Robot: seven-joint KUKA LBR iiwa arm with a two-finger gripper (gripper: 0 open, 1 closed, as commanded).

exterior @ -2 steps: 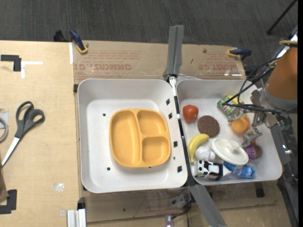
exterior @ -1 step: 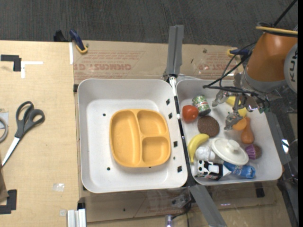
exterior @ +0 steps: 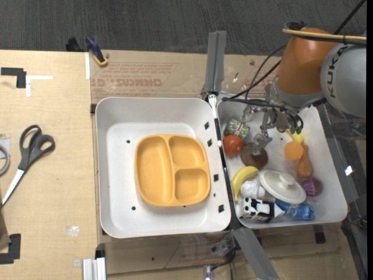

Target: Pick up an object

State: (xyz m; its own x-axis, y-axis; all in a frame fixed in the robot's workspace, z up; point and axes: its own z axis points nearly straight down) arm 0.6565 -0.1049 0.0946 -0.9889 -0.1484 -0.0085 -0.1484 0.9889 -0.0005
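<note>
I see the gripper (exterior: 261,137) low in the right bin (exterior: 329,206), far side, over a brown piece (exterior: 254,155); whether it's open I can't tell.

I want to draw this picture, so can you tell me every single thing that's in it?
Left bin: one, white, middle of the bench.
Divided plate: one, yellow-orange, three sections, in the left bin.
Right bin: one, white, beside the left bin.
Tomato: one, red, right bin, left side.
Banana: one, yellow, right bin, below the tomato.
Lid: one, white with a knob, right bin, lower middle.
Cow toy: one, black and white, right bin, bottom edge.
Orange ball: one, orange, right bin, right side.
Scissors: one pair, black handles, on the bench far left.
Clip: one, blue and yellow, top edge of the bench.
Arm: one, grey and orange, over the right bin.
Gripper: one, metal, above a brown round thing.
</note>
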